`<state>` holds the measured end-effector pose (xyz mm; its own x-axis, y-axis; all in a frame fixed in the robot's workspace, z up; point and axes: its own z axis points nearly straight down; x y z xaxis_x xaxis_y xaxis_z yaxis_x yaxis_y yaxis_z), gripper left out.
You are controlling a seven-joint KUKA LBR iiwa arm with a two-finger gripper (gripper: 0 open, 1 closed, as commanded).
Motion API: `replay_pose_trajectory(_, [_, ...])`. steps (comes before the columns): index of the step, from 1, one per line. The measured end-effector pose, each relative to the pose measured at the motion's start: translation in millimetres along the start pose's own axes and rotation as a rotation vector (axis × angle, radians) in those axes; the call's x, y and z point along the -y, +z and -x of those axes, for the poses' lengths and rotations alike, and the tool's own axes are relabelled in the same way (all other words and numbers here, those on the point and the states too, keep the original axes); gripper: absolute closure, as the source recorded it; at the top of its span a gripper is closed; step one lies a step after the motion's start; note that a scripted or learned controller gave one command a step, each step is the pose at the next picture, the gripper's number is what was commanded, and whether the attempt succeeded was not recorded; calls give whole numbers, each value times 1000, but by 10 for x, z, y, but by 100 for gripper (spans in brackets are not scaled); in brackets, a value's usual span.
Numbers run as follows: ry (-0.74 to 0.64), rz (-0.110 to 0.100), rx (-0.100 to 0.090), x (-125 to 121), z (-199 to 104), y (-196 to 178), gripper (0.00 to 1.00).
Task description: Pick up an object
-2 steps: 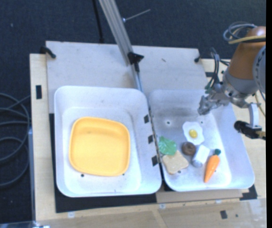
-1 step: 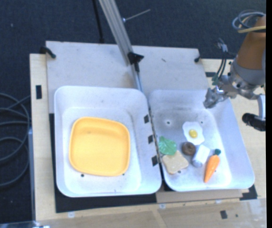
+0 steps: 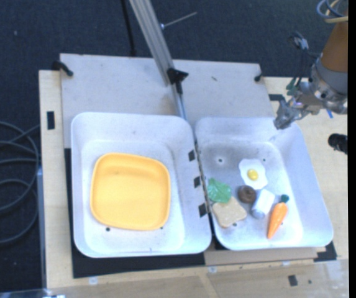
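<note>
- Two shallow white bins side by side on my bench: left bin (image 3: 81,166), right bin (image 3: 302,166), their inner walls touching along the middle.
- Left bin holds one square yellow plastic plate (image 3: 130,191) with rounded corners, lying flat, centred in the bin.
- Right bin holds the pickable objects, clustered in its near half:
- white fried-egg toy with yellow yolk (image 3: 253,174), near the bin's middle.
- small dark brown round doughnut-like piece (image 3: 246,194), just below the egg.
- green leafy lettuce-like piece (image 3: 219,192), at the left wall of that bin.
- tan slice of toast (image 3: 229,213), touching the green piece's lower edge.
- small white-and-blue cylinder (image 3: 263,203), lying tilted beside the brown piece.
- orange toy carrot with green top (image 3: 277,218), right of the cylinder, pointing toward the near edge.
- Grey arm with orange band comes in from the right; I see its gripper (image 3: 283,120) over the far right corner of the right bin, well apart from the cluster.
- Fingers: too small and blurred, I cannot tell how far apart they are; nothing visible between them.
- Grey metal pole (image 3: 156,36) slants across the far side of the bench.
</note>
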<state>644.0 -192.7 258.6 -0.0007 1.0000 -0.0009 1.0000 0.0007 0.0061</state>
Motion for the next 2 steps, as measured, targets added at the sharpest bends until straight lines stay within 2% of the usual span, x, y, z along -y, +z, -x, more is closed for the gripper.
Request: replay_pose_trajectory(2, [-3, -5, -2, -66, -962, -100, 100])
